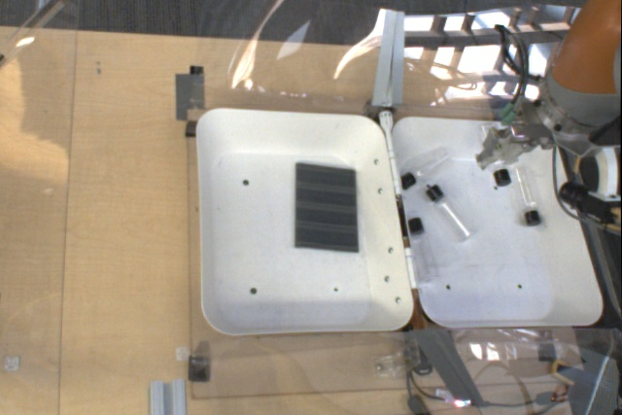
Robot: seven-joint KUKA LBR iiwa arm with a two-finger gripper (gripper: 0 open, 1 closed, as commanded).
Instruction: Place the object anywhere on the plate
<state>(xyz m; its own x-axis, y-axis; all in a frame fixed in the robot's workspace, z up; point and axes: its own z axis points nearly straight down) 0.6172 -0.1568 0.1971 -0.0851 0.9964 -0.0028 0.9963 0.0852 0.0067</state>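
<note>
A dark grey ribbed plate lies flat in the middle of the left bin. Several small clear tubes with black caps lie scattered in the right bin: one tube near the centre, another tube toward the back left, and a third tube at the right. A black-capped piece lies just below my gripper. The gripper hangs over the back right part of the right bin, far from the plate. I see nothing clearly held in it.
A grey post stands behind the wall between the two bins. The arm's orange band and cables crowd the right bin's back right corner. A loose black cap lies by the dividing wall.
</note>
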